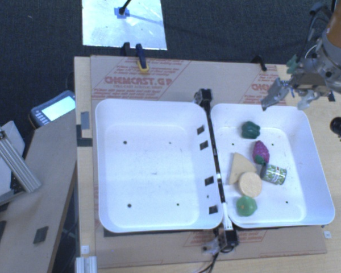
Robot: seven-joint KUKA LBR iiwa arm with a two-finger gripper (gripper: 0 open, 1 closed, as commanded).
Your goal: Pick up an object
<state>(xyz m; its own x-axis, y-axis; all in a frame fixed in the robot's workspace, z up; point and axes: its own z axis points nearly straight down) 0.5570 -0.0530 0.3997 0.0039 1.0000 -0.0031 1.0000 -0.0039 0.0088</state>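
The right bin [312,152] holds several small objects: a dark green lump [250,129], a purple piece [261,151], a tan wedge [241,165], a round tan disc [250,183], a small green-labelled can [273,174] and a green ball [246,206]. My gripper [288,96] hangs above the far edge of the right bin, up and to the right of the dark green lump. Its two fingers are spread apart with nothing between them.
The left bin [153,164] lies beside the right one, with a black clip strip [211,152] along the shared wall. A shiny metal sheet [124,16] lies beyond the bench. A grey device [54,110] sits at the left.
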